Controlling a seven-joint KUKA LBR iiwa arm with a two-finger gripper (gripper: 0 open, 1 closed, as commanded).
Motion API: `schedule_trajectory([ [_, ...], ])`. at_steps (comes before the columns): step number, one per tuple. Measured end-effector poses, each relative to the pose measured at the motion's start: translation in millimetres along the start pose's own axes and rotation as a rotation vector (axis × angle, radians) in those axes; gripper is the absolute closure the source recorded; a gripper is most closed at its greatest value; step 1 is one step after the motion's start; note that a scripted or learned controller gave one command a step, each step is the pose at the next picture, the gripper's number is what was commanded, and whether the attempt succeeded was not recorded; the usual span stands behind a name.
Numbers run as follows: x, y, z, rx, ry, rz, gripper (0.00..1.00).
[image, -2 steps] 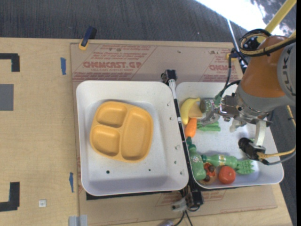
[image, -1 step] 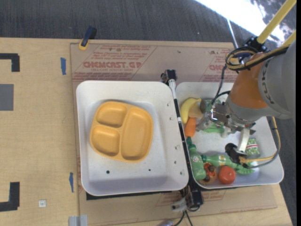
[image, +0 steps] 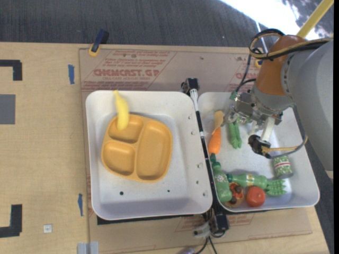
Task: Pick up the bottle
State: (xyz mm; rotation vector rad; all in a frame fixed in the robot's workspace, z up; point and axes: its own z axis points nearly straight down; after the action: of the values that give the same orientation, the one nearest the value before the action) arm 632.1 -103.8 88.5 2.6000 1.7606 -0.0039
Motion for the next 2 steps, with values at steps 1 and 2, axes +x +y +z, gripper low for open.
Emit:
schedule_trajectory([
  [1, -0.4, 2.1, -12.0, -0.009, -0.003, -0.002, 1.00],
  [2, -23.5, -49.7, -2.3, -0.016, 0.005, -0.071, 1.00],
])
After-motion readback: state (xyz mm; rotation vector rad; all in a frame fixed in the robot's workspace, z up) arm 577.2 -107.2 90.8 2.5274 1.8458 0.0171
